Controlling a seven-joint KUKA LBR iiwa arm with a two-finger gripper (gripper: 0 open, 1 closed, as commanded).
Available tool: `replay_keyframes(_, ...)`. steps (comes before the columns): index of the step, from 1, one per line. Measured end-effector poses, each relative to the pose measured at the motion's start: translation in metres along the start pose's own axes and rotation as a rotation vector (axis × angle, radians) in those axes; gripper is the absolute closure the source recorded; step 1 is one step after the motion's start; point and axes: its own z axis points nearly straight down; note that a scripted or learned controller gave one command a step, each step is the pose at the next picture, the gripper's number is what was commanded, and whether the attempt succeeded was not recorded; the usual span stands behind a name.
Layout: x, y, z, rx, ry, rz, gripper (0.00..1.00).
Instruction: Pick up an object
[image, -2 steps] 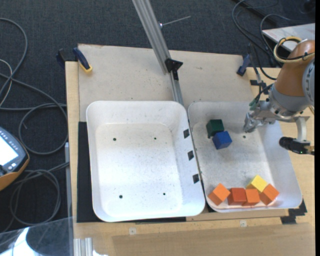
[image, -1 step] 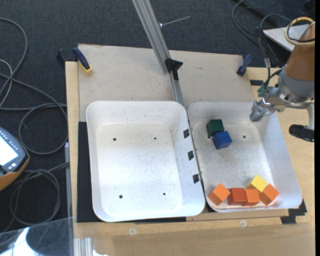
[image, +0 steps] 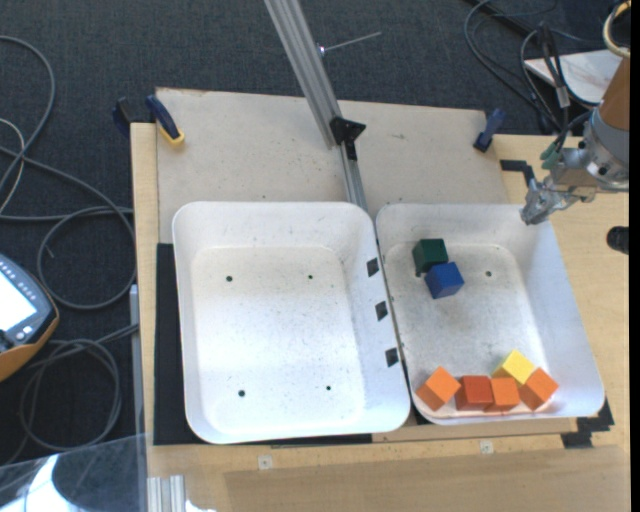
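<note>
My gripper (image: 537, 208) hangs over the far right corner of the right bin (image: 482, 325), on the end of the arm coming in from the right edge. A dark green cube (image: 430, 253) and a blue cube (image: 444, 280) touch each other in the far half of that bin, left of and below the gripper. Along the near wall lies a row of orange cubes (image: 474, 392), with one at each end (image: 437, 387) (image: 540, 387). A yellow cube (image: 517, 366) sits just behind the row. I see nothing in the gripper.
The left bin (image: 270, 320) lies beside the right one, with black clips along the shared wall. A metal rail (image: 320, 90) slants down from the top to the bins' far junction. Blue clamps hold the bench's back corners. Cables lie on the floor around the bench.
</note>
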Motion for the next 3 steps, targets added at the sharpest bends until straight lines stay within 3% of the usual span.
replay_keyframes(1, 0.0, 0.002, -0.041, 0.002, 0.001, 0.0, 1.0)
replay_keyframes(2, 0.05, -0.023, -0.046, 0.009, 0.005, -0.004, 1.0)
replay_keyframes(3, 0.098, -0.029, -0.042, 0.01, 0.006, -0.005, 1.0)
